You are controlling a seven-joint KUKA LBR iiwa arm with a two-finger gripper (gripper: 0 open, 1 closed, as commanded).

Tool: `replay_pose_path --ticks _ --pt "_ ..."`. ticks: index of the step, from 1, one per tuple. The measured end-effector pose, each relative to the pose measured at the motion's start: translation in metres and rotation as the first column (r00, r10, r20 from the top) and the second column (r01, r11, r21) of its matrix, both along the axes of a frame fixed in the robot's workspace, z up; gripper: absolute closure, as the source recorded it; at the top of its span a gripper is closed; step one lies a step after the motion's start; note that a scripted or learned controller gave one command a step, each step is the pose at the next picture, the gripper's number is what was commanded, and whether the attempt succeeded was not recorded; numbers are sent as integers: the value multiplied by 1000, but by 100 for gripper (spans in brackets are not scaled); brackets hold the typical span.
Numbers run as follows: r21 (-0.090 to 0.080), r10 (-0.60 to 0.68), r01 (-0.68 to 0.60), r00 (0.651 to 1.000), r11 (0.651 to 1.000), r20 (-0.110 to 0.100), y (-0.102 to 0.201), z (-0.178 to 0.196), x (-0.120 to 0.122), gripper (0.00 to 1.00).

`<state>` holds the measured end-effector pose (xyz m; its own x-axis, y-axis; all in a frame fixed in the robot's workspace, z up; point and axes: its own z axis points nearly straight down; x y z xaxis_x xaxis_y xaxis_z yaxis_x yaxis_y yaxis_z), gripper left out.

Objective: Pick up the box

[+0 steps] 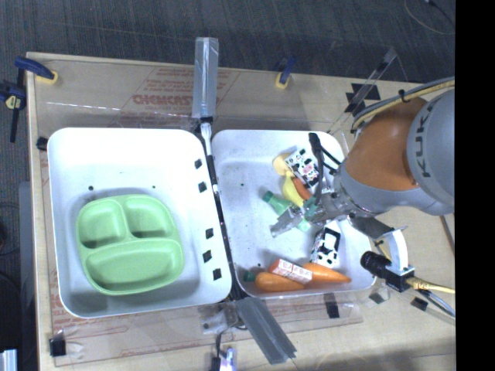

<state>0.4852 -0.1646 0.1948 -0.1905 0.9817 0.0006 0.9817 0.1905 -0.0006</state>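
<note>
While the grey arm's two-finger gripper (pixel 298 219) sits low in the right white bin (pixel 247 207), its fingers apart around nothing, the small white box with black patches (pixel 328 246) lies just right of it, above the orange carrot (pixel 298 279); the green divided plastic tray (pixel 130 243) occupies the left bin.

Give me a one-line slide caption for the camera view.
KUKA arm's gripper reaches into the cluttered right bin among toys and a carrot; green divided tray sits in the left bin.
</note>
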Motion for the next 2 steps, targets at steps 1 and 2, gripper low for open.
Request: replay_pose_path --ticks 1,2 --pt "-1 57 -57 998 998 1 -1 -104 -8 0" --pt "0 60 -60 998 998 0 -1 -94 -8 100"
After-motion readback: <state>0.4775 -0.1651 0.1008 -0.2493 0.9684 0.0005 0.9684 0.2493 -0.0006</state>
